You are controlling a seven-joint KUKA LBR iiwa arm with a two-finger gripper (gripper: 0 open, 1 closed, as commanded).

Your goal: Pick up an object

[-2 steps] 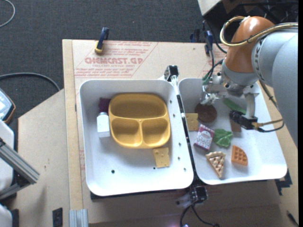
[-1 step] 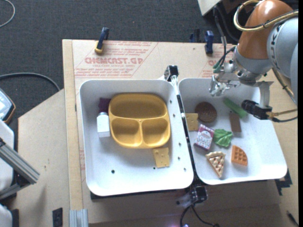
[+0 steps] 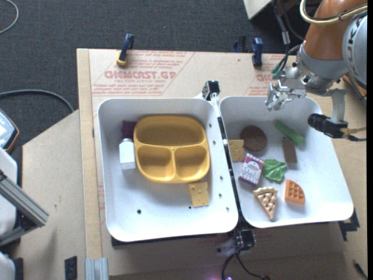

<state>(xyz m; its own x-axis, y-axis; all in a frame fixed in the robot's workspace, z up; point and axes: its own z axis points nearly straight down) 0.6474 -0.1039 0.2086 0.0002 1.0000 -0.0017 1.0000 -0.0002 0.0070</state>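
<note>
The hand (image 3: 280, 95) is hanging over the far rim of the right bin (image 3: 335, 179), gripping nothing; whether it is spread or pressed together I cannot tell. The likely targets are lying loose below it: a brown cookie (image 3: 254, 137), green bean (image 3: 290, 132), pizza slice (image 3: 266, 201) and waffle (image 3: 295, 192). The left bin (image 3: 111, 174) is holding a yellow tray (image 3: 171, 147). Both bins are sitting on a cardboard-covered worktop (image 3: 151, 74) above dark carpet (image 3: 58, 16).
</note>
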